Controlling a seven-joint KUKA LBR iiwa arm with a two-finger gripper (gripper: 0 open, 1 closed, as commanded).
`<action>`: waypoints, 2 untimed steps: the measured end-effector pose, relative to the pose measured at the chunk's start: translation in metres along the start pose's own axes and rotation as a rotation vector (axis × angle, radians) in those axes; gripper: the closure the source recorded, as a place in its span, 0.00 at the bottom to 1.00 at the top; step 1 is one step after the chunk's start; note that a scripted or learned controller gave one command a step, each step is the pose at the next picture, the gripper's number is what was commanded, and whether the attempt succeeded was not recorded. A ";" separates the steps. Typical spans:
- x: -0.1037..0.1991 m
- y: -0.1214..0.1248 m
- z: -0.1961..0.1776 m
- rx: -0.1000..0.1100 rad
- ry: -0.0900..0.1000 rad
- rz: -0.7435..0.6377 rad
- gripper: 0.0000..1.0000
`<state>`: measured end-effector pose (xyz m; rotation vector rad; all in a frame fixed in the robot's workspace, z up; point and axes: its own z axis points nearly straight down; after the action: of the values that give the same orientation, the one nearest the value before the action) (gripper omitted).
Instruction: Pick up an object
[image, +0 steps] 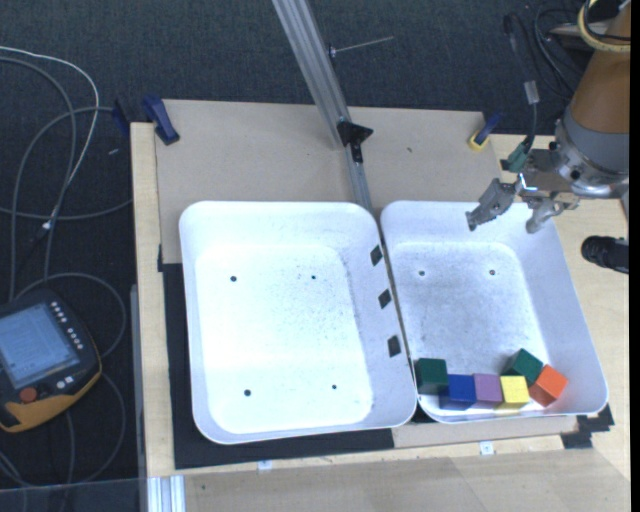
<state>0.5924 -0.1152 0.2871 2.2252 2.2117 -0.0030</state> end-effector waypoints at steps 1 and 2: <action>0.030 0.052 0.020 -0.001 0.004 -0.010 0.00; 0.091 0.079 0.059 0.004 0.007 -0.013 0.00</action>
<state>0.6716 -0.0246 0.2278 2.2160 2.2314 0.0003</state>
